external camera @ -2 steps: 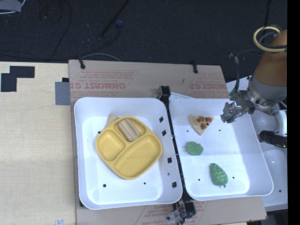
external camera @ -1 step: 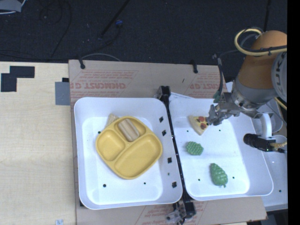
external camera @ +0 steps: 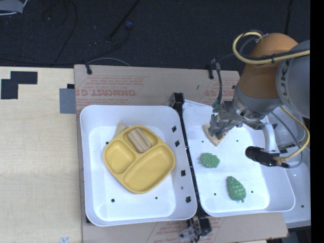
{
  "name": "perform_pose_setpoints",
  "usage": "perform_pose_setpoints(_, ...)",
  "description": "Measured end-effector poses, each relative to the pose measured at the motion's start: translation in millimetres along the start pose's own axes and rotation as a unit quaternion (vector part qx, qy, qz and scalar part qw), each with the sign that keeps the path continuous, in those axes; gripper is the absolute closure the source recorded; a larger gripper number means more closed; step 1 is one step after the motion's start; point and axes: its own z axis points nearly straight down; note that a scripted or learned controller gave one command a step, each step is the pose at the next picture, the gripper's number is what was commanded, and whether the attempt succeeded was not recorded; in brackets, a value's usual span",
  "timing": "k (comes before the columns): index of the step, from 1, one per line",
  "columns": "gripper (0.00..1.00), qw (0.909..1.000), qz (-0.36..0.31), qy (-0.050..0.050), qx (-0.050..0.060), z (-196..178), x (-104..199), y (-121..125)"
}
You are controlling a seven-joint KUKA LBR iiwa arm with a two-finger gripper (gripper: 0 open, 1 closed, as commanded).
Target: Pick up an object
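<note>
The claw [external camera: 218, 130] was set low over a tan block [external camera: 211, 135] in the right bin [external camera: 283, 196], right of centre of the frame; its spread could not be told. The block's sides should be squarely straddled before closing.

A pale wooden desk [external camera: 35, 161] is seen carrying a flat sheet of brown cardboard [external camera: 147, 85] printed with red lettering. Two shallow white bins are set directly on the cardboard, side by side and touching along a black divider [external camera: 185, 151]. The left bin [external camera: 96, 206] is placed left of that divider, the right bin [external camera: 273, 201] right of it. Black and grey patches [external camera: 66, 99] are seen on the desk left of the cardboard.
</note>
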Motion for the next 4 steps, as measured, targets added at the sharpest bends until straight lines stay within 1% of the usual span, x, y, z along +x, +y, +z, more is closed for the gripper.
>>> perform_pose_setpoints(1,1.0,1.0,0.0,0.0,0.0,8,55,7)
perform_pose_setpoints(2,1.0,1.0,0.0,-0.001,-0.001,-9,106,15)
perform_pose_setpoints(3,1.0,1.0,-0.001,0.0,-0.001,-18,162,26)
perform_pose_setpoints(4,0.0,1.0,0.001,-0.002,0.0,-17,160,25)
